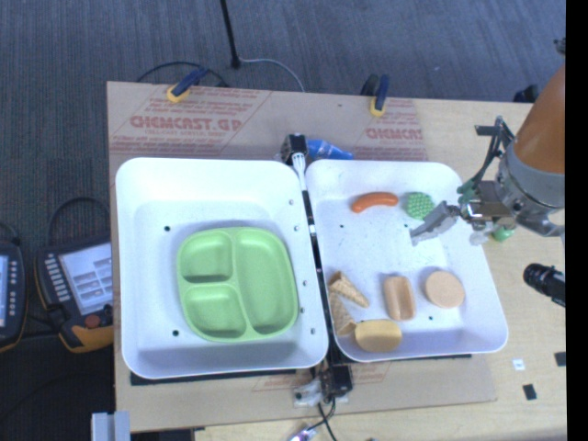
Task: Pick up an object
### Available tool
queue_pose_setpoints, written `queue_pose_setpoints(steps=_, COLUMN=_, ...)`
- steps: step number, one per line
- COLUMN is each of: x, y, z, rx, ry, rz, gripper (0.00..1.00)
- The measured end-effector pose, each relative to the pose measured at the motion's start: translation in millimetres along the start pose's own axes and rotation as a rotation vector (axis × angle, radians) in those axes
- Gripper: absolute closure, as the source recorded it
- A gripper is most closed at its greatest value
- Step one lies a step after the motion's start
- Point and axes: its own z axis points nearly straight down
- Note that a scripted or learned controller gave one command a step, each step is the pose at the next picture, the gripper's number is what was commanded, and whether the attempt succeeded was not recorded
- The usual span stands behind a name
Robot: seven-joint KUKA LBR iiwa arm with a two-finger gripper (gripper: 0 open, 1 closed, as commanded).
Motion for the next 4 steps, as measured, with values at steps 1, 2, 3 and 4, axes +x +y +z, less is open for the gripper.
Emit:
queue_pose_setpoints(steps=1, x=12.6, y=75.2, z=45.7, rx=0.001, ry=0.000, rz=-0.064, gripper=0.00)
queue_pose_setpoints(steps=2, x=24.3, y=110.2, z=127.8, rx=0.002, ry=0.000, rz=-0.096, gripper=0.00)
queue_pose_setpoints(steps=3, x=38.9, y=133.4, z=171.5, rx=0.001, ry=0.001, rz=0.006, gripper=0.00)
queue_pose_setpoints(steps=4, x=-10.3, y=148.2, z=190.6, rx=0.035, ry=0.006, rz=-0.401, gripper=0.00)
